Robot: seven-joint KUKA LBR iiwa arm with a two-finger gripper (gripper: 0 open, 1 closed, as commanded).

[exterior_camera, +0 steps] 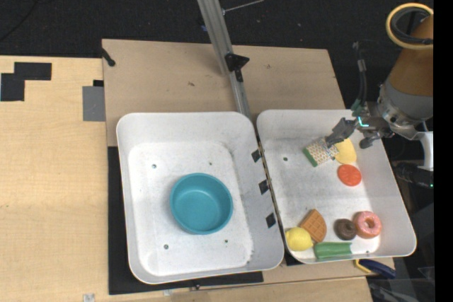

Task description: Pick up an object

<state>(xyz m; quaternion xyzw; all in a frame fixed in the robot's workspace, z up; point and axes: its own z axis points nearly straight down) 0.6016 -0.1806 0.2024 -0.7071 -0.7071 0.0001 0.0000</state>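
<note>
Scene: two shallow white bins side by side on a bench; the left bin (pixel 141 152) holds a teal bowl (pixel 202 203) set near its middle.
Right bin (pixel 283 187): toy foods lie loose, probably so the arm may try any one; a red piece (pixel 350 175) sits mid-bin; a waffle cone (pixel 313 224), lemon (pixel 299 239), green stick (pixel 333 249), brown doughnut (pixel 345 228) and pink doughnut (pixel 368 224) crowd the near edge.
Gripper (pixel 354 129): low over the far right corner; fingers look spread, nothing between them.
Likely target: the yellow piece (pixel 346 151), just below the gripper; a checkered sponge-like block (pixel 319 152) lies touching it on the side toward the left bin.
</note>
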